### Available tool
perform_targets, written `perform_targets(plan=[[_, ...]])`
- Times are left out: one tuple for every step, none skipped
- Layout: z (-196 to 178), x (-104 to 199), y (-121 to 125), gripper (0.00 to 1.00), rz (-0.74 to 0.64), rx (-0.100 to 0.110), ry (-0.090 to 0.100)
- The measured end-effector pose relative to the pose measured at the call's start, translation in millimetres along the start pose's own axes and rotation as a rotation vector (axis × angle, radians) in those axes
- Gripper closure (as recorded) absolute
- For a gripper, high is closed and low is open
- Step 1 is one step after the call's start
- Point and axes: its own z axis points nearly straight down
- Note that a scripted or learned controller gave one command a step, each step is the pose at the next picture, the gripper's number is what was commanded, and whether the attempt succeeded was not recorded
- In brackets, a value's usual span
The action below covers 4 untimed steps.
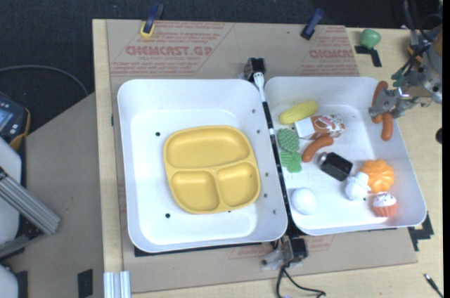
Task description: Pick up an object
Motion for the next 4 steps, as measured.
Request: perform_targets(plan=[[-23, 0, 1, 1.00, 0.000, 0.003, 0.002], [-30, 55, -24, 1.00, -0.004, 0.011, 0.007], [-27, 115, -41, 1.00, -0.005, 0.012, 0.008], [-29, 154, -61, 1.00, -0.003, 0.012, 0.007]])
